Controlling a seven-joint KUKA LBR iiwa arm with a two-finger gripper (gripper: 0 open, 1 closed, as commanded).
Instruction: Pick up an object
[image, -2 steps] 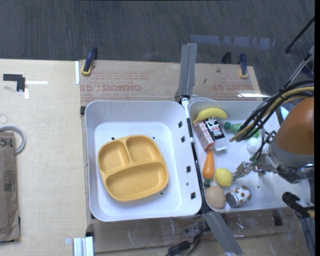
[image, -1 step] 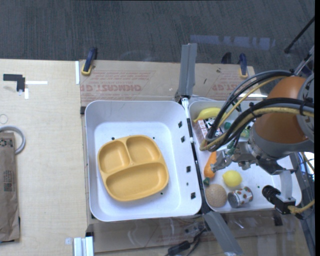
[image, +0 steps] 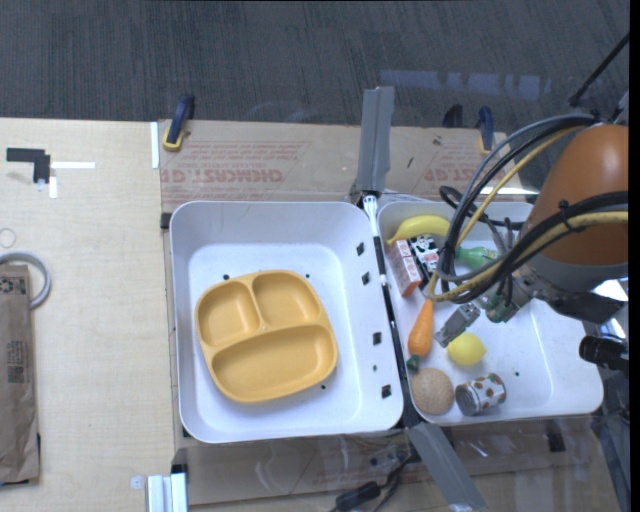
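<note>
Lemon (image: 466, 349) beside pincer (image: 468, 322): judged light, rigid, smooth and round, likely to slip; grip across its middle. Pincer state: cannot tell.

Wooden bench (image: 90, 300) bears two white bins (image: 190, 330), cardboard sheet (image: 270, 160), possibly paper bag (image: 15, 370).

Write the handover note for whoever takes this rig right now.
Gripper: low in the right bin, just above the lemon; nothing visibly held.
Right bin holds: banana, red box, carrot, lemon, tan ball, small can.
Left bin: yellow divided plate.
Done: nothing picked yet.
Left: grasp and lift one object; the lemon looks nearest.
</note>
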